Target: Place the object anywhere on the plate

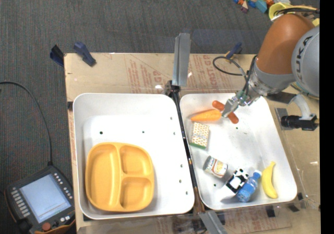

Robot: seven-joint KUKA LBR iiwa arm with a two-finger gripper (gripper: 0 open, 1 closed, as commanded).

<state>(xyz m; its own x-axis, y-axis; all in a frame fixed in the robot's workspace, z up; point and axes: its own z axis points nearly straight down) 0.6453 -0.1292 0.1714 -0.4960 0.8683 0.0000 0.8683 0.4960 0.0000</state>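
Note:
A yellow divided plate (120, 177) lies in the left bin (130, 105), toward its front left. In the right bin (255, 144) a red sausage-shaped toy (217, 105) lies near the back, just above an orange carrot (205, 116). My gripper (230, 109) is down over the middle of the red toy, hiding part of it, and its tip is close to the carrot's right end. The arm (282, 50) comes in from the upper right.
The right bin also holds a checkered box (200, 135), a small can (215, 167), a black-and-white toy (237, 178), a blue bottle (248, 187) and a banana (269, 179). A metal post (181, 63) stands behind the bins' shared edge. A teach pendant (39, 199) sits at the lower left.

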